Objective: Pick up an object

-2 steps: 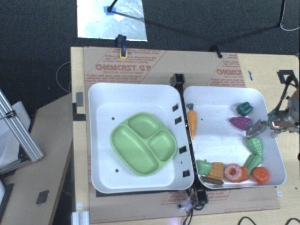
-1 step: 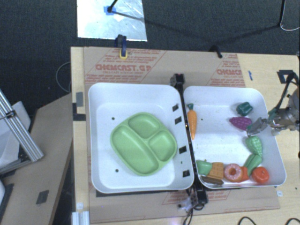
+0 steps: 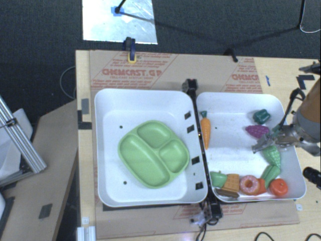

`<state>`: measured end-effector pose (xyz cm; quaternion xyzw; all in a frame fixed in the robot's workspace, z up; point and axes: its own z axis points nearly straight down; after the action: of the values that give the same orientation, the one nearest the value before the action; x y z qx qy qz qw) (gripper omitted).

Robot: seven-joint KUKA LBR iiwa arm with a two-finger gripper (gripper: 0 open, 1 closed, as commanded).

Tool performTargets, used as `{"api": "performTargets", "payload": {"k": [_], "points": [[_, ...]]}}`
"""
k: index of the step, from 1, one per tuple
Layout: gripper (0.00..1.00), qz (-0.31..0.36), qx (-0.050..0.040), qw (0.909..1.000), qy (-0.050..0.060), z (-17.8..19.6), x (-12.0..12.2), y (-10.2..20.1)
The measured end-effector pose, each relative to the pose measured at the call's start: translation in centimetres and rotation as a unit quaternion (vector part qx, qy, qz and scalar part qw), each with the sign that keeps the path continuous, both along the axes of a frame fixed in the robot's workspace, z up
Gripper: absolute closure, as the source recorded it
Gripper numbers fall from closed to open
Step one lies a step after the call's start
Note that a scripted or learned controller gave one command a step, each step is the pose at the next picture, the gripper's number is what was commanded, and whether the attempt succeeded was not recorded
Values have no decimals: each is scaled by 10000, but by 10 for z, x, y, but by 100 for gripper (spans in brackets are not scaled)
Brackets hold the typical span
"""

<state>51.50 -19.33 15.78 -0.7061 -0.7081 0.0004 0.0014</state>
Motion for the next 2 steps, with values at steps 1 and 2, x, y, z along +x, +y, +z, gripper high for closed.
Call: {"api": "performTargets", "payload": {"k": [1, 2], "points": [[0, 2, -52, 9999, -143, -37, 12, -3], [0, 12, -11, 9999, -108, -42, 12, 1]]}}
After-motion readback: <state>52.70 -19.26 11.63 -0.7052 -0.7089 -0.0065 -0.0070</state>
